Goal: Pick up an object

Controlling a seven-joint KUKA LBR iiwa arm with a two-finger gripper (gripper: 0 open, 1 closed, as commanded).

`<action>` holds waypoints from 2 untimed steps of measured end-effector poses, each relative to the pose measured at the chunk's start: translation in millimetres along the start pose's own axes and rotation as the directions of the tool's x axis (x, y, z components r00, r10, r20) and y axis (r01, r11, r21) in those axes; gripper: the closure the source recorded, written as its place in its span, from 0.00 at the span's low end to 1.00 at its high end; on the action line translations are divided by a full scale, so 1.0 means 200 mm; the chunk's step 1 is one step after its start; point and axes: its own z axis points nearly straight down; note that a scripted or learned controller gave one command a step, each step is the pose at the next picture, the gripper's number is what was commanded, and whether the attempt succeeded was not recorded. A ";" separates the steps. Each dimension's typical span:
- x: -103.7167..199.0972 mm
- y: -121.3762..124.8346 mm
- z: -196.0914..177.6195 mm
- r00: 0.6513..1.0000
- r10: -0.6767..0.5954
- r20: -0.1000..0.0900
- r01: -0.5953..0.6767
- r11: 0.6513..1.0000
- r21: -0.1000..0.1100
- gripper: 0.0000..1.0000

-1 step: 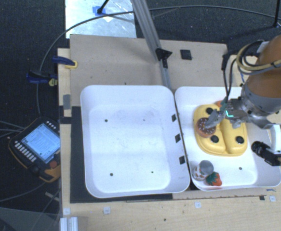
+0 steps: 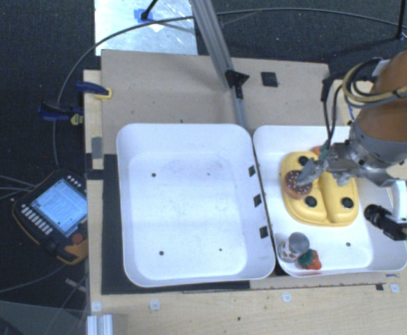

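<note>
Camera view: the tool [image 2: 313, 171] sits low over the right bin [image 2: 381, 260], at the far left part of a yellow moulded object [image 2: 322, 197] that carries several dark round spots. Its tip is just beside, possibly touching, a small brown ring-shaped piece [image 2: 299, 182] resting on the yellow object's left edge; whether the tool is spread or pressed together cannot be told from this angle. The yellow object lies in the middle of the right bin, its long axis running from far left to near right, with the broader end toward the near right. At the near left corner of the same bin lie a grey rounded item [image 2: 298, 242] and a red and green item [image 2: 310, 259], touching each other and well apart from the tool. The left bin [image 2: 130, 257] adjoins the right one on the worktop [image 2: 168, 89]. A handheld pendant [image 2: 53, 211] lies left of the worktop.
</note>
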 end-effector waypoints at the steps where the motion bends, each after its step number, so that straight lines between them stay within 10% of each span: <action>1: 0.00 0.04 0.30 1.000 0.003 0.000 -0.003 1.000 0.005 0.00; 2: -0.03 0.00 0.53 1.000 0.004 0.000 -0.004 1.000 0.005 0.00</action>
